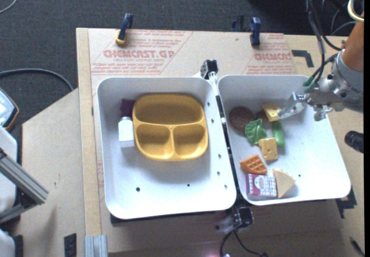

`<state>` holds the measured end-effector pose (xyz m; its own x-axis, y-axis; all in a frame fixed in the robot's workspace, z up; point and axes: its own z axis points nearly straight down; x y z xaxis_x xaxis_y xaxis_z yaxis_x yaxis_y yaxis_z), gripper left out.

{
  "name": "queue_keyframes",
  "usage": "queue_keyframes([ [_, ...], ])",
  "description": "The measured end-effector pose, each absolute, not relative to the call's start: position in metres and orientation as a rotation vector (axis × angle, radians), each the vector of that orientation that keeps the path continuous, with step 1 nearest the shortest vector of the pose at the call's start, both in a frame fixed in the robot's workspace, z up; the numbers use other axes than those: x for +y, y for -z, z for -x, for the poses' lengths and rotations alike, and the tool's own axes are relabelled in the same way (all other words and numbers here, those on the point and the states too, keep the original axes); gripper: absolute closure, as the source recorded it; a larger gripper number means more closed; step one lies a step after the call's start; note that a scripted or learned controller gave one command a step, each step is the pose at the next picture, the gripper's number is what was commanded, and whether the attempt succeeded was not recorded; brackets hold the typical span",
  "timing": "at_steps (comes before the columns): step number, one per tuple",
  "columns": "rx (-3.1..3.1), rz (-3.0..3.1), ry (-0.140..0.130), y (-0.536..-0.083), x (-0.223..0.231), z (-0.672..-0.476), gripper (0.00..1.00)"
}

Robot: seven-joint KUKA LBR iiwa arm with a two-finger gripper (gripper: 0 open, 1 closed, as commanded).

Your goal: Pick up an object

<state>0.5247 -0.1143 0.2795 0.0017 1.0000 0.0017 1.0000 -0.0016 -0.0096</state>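
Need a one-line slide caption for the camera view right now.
Gripper beside a yellow block in the right bin; yellow tray in the left bin.

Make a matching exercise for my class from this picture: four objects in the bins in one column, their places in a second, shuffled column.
Objects:
1. yellow divided tray
2. white bottle
3. brown round piece
4. waffle piece

Places:
A. right bin, upper left part
B. middle of the left bin
C. right bin, just above the red-and-white packet
D. left bin, against the tray's left edge

Pairs: 1-B, 2-D, 3-A, 4-C
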Motion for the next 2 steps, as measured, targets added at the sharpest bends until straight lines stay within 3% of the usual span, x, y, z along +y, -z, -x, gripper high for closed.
queue_keyframes([
  [1, -2.221, 2.221, 0.0, -0.284, -0.114, -0.526, 0.0],
  [2, -2.216, 2.217, -0.005, -0.221, -0.112, -0.529, 0.0],
])
